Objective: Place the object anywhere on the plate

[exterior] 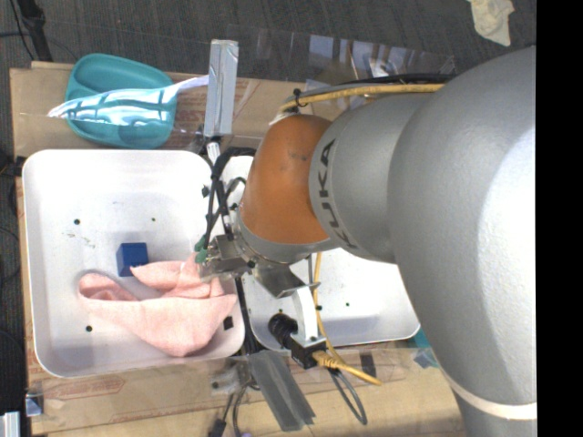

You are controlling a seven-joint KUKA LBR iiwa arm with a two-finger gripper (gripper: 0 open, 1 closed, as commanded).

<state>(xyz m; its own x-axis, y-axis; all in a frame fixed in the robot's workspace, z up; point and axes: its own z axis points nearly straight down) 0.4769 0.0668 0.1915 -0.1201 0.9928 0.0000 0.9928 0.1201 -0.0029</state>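
- Pink cloth (pixel 168 309) lies crumpled across the floor of the left bin (pixel 55 244), stretching out to the left of the gripper (pixel 217 260), with its near end bunched right at the gripper's tip.
- Whether the gripper is clenched on the cloth or released cannot be told: the wrist hides that part.
- Blue block (pixel 132 257) sits on the bin floor to the left of the gripper, touching the upper edge of the cloth.
- Grey arm (pixel 437 217) with its orange band (pixel 287 189) reaches in from the right, covering most of the right bin (pixel 383 321), which lies behind the gripper.
- Teal dustpan-like scoop (pixel 118 98) rests on the bench beyond the left bin, well apart from the gripper.
- No plate can be made out.
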